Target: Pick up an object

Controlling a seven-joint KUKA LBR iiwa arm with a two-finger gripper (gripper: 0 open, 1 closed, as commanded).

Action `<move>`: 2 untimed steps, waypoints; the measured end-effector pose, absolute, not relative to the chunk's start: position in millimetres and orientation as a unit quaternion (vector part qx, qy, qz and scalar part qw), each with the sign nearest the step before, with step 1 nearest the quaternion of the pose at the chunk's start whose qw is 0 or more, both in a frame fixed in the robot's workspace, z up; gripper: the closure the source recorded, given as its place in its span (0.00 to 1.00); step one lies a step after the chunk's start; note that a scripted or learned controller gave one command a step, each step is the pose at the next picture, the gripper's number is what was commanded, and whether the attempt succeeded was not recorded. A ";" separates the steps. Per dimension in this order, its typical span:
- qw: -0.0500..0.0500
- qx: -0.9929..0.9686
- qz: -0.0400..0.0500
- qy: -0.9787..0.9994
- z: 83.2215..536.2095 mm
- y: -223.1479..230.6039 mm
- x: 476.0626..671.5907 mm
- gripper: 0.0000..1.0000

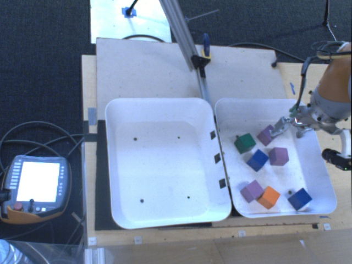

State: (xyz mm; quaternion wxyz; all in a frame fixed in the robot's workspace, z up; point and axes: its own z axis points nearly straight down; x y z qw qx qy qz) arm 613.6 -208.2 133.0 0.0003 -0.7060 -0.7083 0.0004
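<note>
Several small cubes lie in the right bin (319,147): a green one (245,143), a purple one (266,135), a blue one (257,159), a second purple one (279,156), a third purple one (252,191), an orange one (269,197) and another blue one (300,198). My gripper (284,125) reaches in from the right, low over the bin's upper part. Its tip is just to the right of the upper purple cube and seems close to it or touching it. I see nothing held in it.
The left bin (165,114) stands beside the right one, with black clips (217,158) along the shared edge. A slanted metal pole (181,29) crosses the back of the bench. A teach pendant (36,188) lies on the floor at the left.
</note>
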 end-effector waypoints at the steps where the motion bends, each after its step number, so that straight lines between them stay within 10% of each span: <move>1: -0.011 -0.706 -0.005 -0.708 115.6 -210.3 620.3 0.00; 2: -0.012 -0.705 -0.007 -0.709 125.5 -210.0 621.7 1.00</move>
